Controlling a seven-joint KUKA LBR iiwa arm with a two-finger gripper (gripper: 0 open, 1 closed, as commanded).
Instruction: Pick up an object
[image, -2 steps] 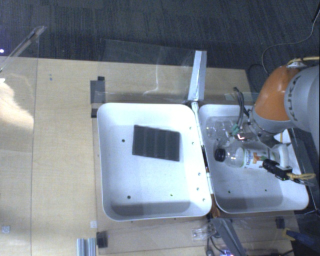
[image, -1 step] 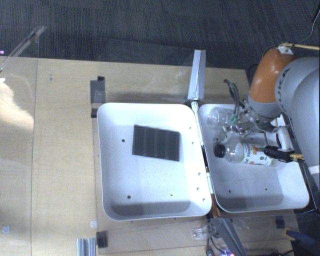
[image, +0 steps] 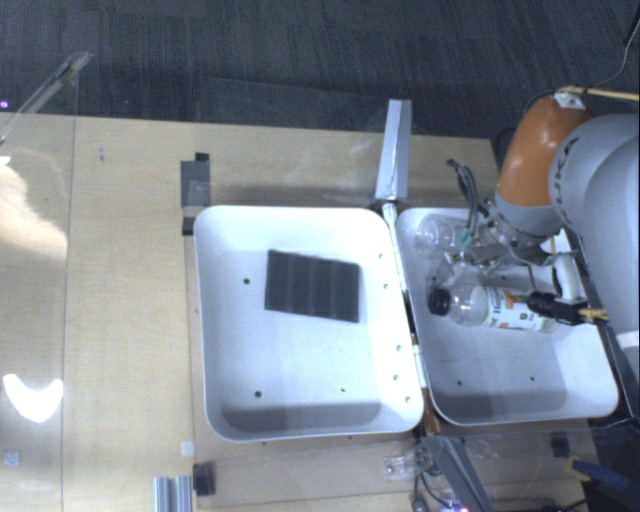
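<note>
A clear plastic bottle (image: 487, 306) with a black cap and a white label lies on its side in the right bin (image: 520, 395), cap pointing left. A small clear plastic object (image: 432, 235) rests near that bin's back left corner. A dark grey ribbed rectangular pad (image: 312, 286) lies flat in the left bin (image: 300, 400). My gripper (image: 468, 248) hangs low over the back of the right bin, just above the bottle and right of the clear object. Nothing shows as held.
The grey arm with its orange band (image: 530, 150) covers the right bin's back right corner. A metal post (image: 394, 150) stands behind the gap between the bins. A black bracket (image: 197, 190) sits at the left bin's back left corner.
</note>
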